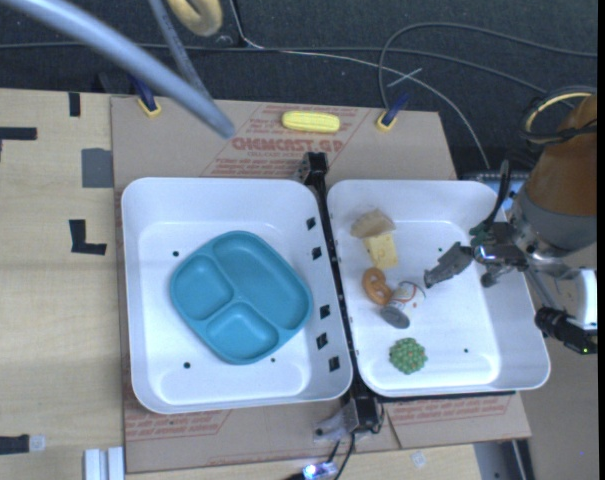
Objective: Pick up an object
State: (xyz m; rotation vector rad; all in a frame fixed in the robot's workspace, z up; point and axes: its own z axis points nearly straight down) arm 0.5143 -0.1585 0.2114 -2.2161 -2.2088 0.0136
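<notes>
The claw (pixel 462 265) hangs spread over the right bin (pixel 502 363), pinching nothing, near a pretzel (pixel 376 286), cheese wedge (pixel 382 250) and green ball (pixel 408 355).

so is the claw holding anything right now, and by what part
Nothing is held. The claw is open over the right bin, with bare white floor between its fingers.

Arm (pixel 562 183) at right: rounded orange-brown shell up top, grey cylindrical wrist section under it. Gripper (pixel 467 265) is dark grey/black metal with small blocky mechanical parts and two thin dark fingers (pixel 444 268), one long and angled, the other shorter. Black cable runs along the wrist, a yellowish cable loops near the top of the arm. White housing with a black fitting sits at the lower side. No markings readable.
</notes>
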